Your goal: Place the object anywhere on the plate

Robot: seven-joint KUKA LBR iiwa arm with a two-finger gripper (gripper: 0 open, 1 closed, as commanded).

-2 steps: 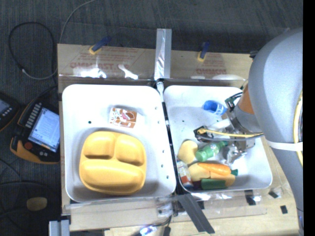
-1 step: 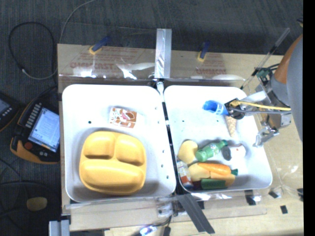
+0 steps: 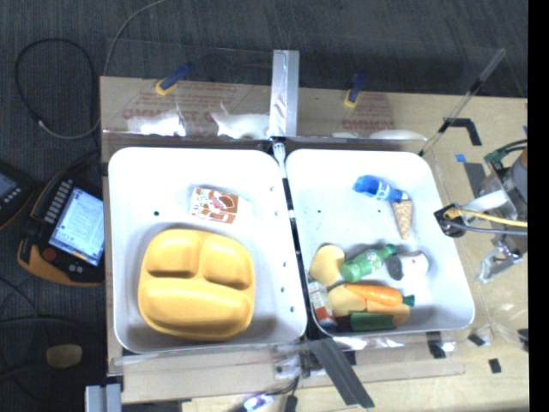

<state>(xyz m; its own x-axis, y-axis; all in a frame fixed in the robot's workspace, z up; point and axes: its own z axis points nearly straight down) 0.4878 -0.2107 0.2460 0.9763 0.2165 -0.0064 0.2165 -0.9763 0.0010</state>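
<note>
Camera view: the yellow plate point(image 3: 196, 281) was seen in the left bin point(image 3: 129, 178), a small printed packet point(image 3: 214, 204) just beyond it. The candidate objects were heaped in the right bin point(image 3: 429, 187), well apart from the plate: carrot point(image 3: 373, 295), green bottle point(image 3: 367, 263), blue item point(image 3: 375, 187). Nothing had been lifted. Whether the gripper was released or clenched could not be told. Risk judged: in so tight a heap, neighbours could be nudged or a grasp could slip.

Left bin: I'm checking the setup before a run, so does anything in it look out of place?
The small printed packet lies askew on the left bin floor, just beyond the yellow plate rather than on it. The plate carries nothing.
</note>
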